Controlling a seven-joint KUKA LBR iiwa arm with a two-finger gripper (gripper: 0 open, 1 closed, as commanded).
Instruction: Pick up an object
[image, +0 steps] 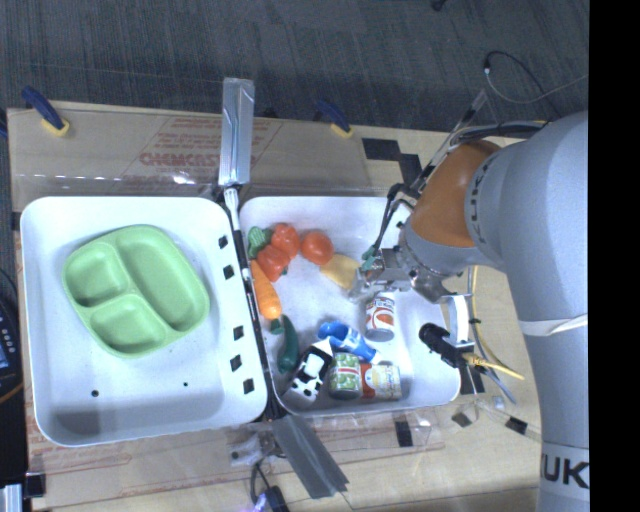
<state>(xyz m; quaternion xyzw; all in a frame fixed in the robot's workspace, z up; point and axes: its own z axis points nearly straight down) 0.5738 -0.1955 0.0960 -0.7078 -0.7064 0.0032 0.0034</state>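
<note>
My gripper (378, 277) hangs low in the right bin (440, 385), its wrist reaching in from the right. Just under it stands a small red-and-white can (380, 319); whether they touch I cannot tell. A pale yellow piece (342, 270) lies just left of the gripper. Two red tomatoes (300, 243) and an orange carrot (266, 297) lie along the bin's left side. A blue item (343, 337), a black-and-white cow toy (312, 372) and two more cans (362, 379) sit near the front wall.
The left bin (60, 410) holds a green divided plate (135, 287). A metal divider bar (235, 130) runs between the bins. A dark green vegetable (288, 343) lies beside the carrot. The grey arm (530, 220) covers the right bin's right side.
</note>
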